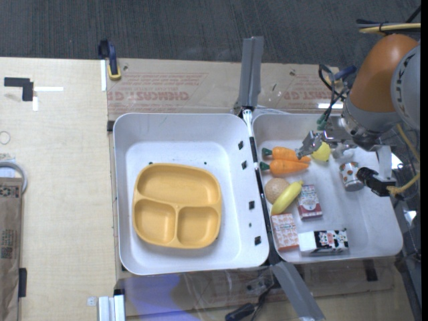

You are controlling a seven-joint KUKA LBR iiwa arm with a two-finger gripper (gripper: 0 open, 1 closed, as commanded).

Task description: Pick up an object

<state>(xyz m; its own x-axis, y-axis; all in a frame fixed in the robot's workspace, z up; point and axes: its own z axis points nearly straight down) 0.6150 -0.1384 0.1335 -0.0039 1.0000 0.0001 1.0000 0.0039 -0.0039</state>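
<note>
- Far left, the left bin has just one thing in it: a yellow plate with three compartments, sitting toward the bin's left side and a bit nearer its front edge.
- Next over is the right bin, and that's where all the small stuff is piled, mostly along its left edge.
- Two carrots lie near the back-left corner, one stacked right behind the other, green ends pointing at the left wall.
- Just in front of them there's a potato with a banana leaning across it, touching.
- A red box sits just right of the banana, and a second red box lies near the front-left corner.
- A cow carton lies on its side along the front edge, right beside that second box.
- A lemon is toward the back, by the carrot tips.
- My pincer is down near the back edge, just beside the lemon and the carrot tips. Honestly can't tell if my fingers are apart or together from this angle, and I don't see anything between them.
- A small can stands toward the right side, on its own.
</note>
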